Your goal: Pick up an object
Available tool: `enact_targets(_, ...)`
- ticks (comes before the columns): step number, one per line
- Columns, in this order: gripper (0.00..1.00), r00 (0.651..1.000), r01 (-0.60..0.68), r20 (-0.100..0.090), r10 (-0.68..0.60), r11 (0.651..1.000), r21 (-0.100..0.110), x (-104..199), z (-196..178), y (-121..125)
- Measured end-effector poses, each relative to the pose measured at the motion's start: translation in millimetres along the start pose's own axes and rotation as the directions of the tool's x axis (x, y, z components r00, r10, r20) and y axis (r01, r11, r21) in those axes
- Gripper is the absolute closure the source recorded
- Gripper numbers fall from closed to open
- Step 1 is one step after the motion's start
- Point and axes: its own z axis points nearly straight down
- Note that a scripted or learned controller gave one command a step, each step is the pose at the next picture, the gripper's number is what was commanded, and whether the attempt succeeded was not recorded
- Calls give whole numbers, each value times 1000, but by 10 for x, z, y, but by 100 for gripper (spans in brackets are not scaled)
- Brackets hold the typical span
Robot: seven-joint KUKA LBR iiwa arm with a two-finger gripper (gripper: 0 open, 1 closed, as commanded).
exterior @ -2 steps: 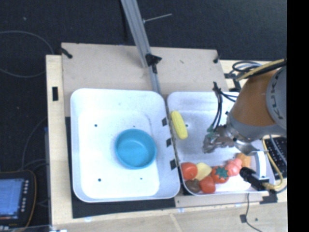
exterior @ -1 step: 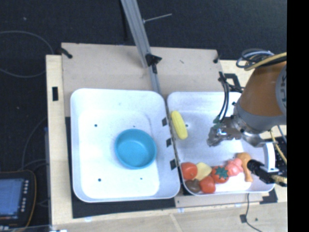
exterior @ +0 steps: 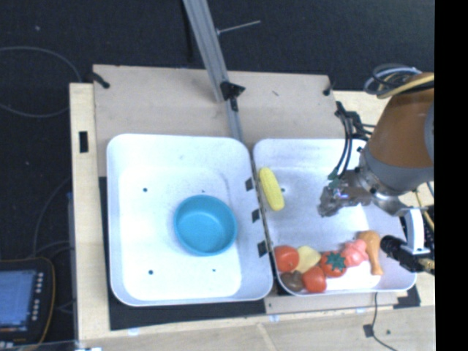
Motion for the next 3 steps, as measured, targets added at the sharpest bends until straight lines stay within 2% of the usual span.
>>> enact_targets(2,100,1000,2,-2,-2,1000,4,921,77,612)
enact_targets(3,100,1000,1,-2,-1,1000,4,1349,-55,801)
